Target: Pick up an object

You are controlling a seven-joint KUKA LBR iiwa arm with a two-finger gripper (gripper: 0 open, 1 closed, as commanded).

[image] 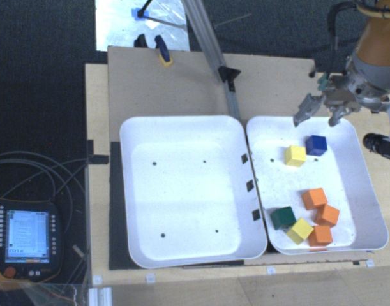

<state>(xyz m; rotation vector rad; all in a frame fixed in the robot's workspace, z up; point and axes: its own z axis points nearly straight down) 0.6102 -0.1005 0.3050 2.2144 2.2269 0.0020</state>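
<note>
While no block has yet left the right bin (pixel 367 190), the likeliest targets are the two nearest the arm: a blue cube (pixel 316 145) and a yellow cube (pixel 295 155), lying just beside each other near the bin's far edge, the blue one closer to the far right corner. Further toward the near edge of the same bin sits a tight cluster: a green cube (pixel 283 217), a second yellow cube (pixel 301 230), and three orange cubes (pixel 315 198) (pixel 327 215) (pixel 320 235) that touch or nearly touch one another. The left bin (pixel 182 190) lies alongside, sharing the middle seam. Above the far edge of the right bin hangs the gripper (pixel 319 115), its two fingers (pixel 304 113) spread apart with nothing between them, raised clear of the blocks and somewhat toward the table's far edge from the blue cube. By my reading this is the approach step, before any descent or grasp. The next move would call for shifting the gripper over one block, probably the blue cube, since it stands slightly freer than the cluster, then coming down with the fingers straddling it. The yellow neighbour is close enough that one finger might nudge it, so the closing direction matters.
</note>
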